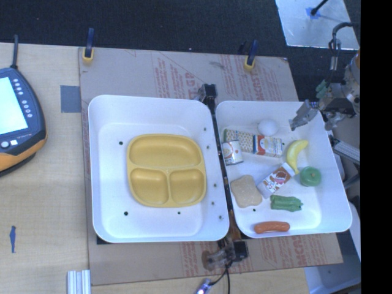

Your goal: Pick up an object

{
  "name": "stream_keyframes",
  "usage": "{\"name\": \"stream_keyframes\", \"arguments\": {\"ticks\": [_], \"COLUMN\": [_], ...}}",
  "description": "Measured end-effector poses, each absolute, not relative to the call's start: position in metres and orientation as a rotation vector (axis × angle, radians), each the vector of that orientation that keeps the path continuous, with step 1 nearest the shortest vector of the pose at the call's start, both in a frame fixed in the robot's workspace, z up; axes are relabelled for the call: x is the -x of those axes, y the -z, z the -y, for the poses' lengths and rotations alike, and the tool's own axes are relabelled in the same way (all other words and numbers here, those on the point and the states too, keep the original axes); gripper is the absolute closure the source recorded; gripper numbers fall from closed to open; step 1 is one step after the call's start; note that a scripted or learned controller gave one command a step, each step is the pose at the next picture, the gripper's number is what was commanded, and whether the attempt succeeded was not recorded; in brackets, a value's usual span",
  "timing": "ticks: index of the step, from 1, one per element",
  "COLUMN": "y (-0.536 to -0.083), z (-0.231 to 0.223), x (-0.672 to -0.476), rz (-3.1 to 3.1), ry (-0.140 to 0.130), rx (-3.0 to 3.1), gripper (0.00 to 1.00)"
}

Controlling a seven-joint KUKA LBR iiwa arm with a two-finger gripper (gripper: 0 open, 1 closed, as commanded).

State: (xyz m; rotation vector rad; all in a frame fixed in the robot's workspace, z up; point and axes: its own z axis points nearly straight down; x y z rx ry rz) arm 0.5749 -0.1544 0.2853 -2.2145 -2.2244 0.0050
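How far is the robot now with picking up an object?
Nothing looks done: the banana, egg and sausage lie in the right bin. In hand: the gripper hangs over that bin's upper right edge, holding nothing. Left: descend, grasp, lift.

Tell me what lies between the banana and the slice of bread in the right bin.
In the camera view, a small red-and-white packet lies tilted between the banana and the slice of bread, nearer the bread, on the floor of the right bin.
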Motion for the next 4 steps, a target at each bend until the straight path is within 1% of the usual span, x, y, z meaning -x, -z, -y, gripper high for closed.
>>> {"name": "stream_keyframes", "arguments": {"ticks": [1, 2, 3, 4], "y": [-0.180, -0.096, -0.096, -0.107], "z": [0.197, 0.185, 0.189, 0.190], "x": [-0.596, -0.602, -0.596, -0.596], "rz": [2.223, 2.230, 2.232, 2.234], "ry": [-0.009, 0.000, 0.003, 0.001], "rx": [2.213, 2.220, 2.218, 2.214], "gripper": [0.00, 0.00, 0.00, 1.00]}}
